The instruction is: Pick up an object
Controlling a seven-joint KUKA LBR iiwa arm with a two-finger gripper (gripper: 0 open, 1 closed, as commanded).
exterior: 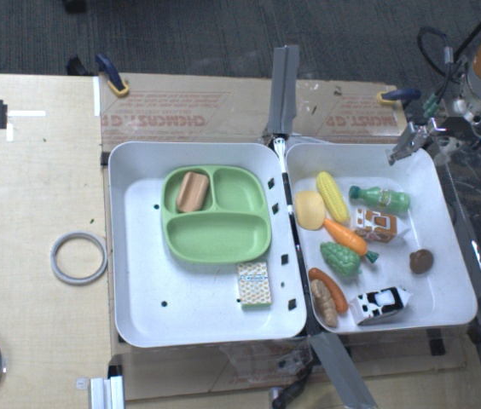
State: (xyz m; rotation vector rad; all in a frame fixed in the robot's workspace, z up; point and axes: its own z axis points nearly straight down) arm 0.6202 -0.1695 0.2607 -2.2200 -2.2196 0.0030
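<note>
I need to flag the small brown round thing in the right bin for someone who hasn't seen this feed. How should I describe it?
Start at the right white bin, the one crowded with toy food. Look along its right side, just above the black-and-white carton at the front. The brown ball lies there alone, touching nothing; it is the bin's only dark, plain, round piece, set apart from the colourful vegetables to its left.

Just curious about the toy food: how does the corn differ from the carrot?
The corn is yellow; the carrot is orange with a green tip. The corn lies nearer the bin's far side, the carrot nearer its middle. Both lie slanted in the right bin, each touching the pale yellow round toy.
</note>
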